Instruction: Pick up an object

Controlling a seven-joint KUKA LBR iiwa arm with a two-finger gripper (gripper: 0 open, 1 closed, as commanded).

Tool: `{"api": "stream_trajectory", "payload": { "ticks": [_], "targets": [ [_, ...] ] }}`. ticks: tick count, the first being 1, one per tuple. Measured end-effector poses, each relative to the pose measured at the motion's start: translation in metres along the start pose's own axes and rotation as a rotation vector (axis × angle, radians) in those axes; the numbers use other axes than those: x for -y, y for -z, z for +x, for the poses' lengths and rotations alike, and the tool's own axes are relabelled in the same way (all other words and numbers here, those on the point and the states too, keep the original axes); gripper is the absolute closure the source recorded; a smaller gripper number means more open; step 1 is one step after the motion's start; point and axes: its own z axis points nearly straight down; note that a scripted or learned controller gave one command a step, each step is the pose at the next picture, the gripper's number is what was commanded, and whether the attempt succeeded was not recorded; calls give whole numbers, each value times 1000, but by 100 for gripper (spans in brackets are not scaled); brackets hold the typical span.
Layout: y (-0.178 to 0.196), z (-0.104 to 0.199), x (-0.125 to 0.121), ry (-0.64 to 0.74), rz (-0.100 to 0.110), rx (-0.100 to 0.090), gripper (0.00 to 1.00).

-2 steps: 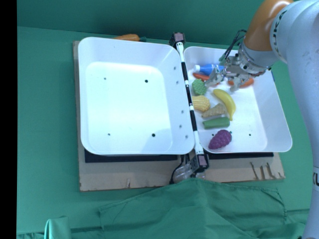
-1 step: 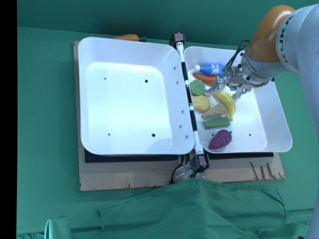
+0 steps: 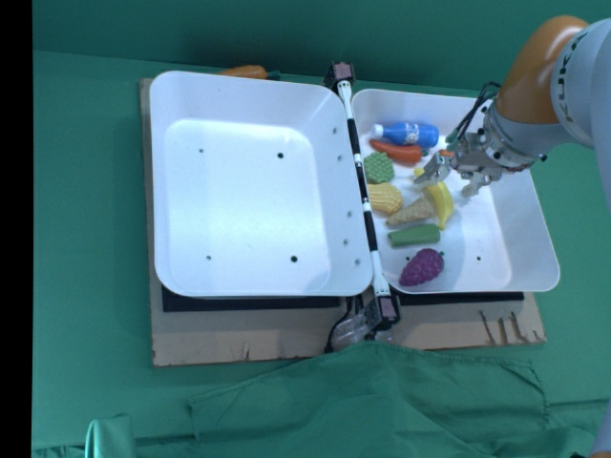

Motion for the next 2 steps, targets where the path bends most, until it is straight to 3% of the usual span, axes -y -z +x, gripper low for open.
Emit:
{"api": "stream_trajectory", "payload": {
  "ticks": [1,2],
  "targets": [
    [14,0,-2,-1,-9,3,100],
    [108,-9,-37,5,-7,1,100]
  ]
}}
